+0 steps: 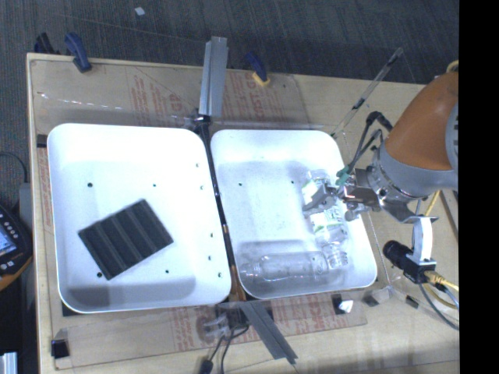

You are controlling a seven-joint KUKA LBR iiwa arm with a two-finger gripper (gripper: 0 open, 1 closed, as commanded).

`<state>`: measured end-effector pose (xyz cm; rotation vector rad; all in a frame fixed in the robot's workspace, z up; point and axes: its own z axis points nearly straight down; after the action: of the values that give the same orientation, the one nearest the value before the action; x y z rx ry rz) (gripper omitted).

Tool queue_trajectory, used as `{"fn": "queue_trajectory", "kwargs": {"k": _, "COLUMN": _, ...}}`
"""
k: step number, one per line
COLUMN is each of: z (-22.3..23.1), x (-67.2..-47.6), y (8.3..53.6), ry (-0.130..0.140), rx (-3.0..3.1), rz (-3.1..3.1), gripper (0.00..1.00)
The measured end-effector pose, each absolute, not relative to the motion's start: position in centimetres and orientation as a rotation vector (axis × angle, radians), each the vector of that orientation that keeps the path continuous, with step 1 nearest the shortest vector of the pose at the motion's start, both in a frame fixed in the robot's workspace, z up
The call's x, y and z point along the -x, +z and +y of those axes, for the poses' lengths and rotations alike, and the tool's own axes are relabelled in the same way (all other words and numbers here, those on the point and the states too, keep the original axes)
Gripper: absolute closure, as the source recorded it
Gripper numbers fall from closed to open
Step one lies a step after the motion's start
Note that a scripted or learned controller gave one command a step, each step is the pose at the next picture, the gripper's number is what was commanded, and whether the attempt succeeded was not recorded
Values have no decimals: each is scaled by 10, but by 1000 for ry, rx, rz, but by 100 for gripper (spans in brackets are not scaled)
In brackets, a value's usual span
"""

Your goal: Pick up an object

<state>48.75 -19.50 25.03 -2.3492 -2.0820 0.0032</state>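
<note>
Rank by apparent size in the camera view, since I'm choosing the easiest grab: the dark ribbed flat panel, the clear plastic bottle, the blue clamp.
1. Dark ribbed flat panel, left bin: largest.
2. Clear plastic bottle, lying in the right bin: somewhat smaller, and its see-through edges are hard to trace.
3. Blue clamp at the bench's far edge: smallest, though farther away.

Two white bins (125, 142) (265, 150), one black ridged pad (125, 238), one bottle (292, 265) (clear plastic)

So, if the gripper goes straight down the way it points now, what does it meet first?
Probably the small clear item just under the gripper in the right bin; the clear plastic bottle lies nearer the front wall. Depth is hard to judge.
</note>
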Motion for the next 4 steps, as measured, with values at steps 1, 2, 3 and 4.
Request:
{"fn": "queue_trajectory", "kwargs": {"k": 1, "z": -203, "x": -541, "y": 194, "ry": 4, "rx": 2333, "rz": -2099, "gripper": 0}}
{"fn": "queue_trajectory", "kwargs": {"k": 2, "z": -200, "x": -554, "y": 149, "ry": 3, "rx": 2244, "rz": -2191, "gripper": 0}}
{"fn": "queue_trajectory", "kwargs": {"k": 3, "z": -209, "x": -528, "y": 226, "ry": 1, "rx": 2184, "rz": -2258, "gripper": 0}}
{"fn": "queue_trajectory", "kwargs": {"k": 4, "z": -209, "x": -542, "y": 221, "ry": 0, "rx": 2129, "rz": -2311, "gripper": 0}}
